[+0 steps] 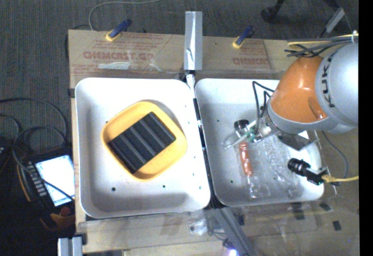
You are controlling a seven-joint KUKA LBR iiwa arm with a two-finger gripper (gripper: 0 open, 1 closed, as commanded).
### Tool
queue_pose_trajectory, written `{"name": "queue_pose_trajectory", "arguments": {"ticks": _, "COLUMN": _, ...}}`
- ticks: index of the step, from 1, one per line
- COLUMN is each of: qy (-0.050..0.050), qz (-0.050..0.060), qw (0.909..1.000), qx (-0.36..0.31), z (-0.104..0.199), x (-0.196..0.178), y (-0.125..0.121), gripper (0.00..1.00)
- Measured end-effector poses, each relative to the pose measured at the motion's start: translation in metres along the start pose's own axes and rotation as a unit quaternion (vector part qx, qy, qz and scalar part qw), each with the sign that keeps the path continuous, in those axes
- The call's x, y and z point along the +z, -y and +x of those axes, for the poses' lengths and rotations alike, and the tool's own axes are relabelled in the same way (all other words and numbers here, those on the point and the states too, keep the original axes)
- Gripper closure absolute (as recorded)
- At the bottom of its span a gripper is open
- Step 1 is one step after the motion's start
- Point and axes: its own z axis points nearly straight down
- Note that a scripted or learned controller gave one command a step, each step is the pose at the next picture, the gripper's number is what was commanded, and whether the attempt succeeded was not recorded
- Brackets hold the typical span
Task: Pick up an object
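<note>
Hanging low in the right bin (218,103), the jaws sit under the grey arm (303,97) with its orange band, and I cannot tell whether they are wide or narrow. A clear bottle (245,162) with a reddish label lies on the bin floor just below them in the view, its upper end close to the jaws, though contact cannot be made out. Crumpled clear plastic (275,155) lies just beside the bottle on its right. Farther out, the left bin (93,97) holds a yellow tray (145,139) with a black ribbed panel, well apart. Both bins rest on a brown worktop (116,53).
</note>
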Motion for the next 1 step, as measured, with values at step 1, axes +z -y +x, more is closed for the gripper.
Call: {"name": "queue_pose_trajectory", "arguments": {"ticks": 1, "qy": -0.024, "qz": 0.038, "qw": 0.9977, "qx": -0.050, "z": 0.0124, "x": -0.0648, "y": -0.0683, "gripper": 1.00}}
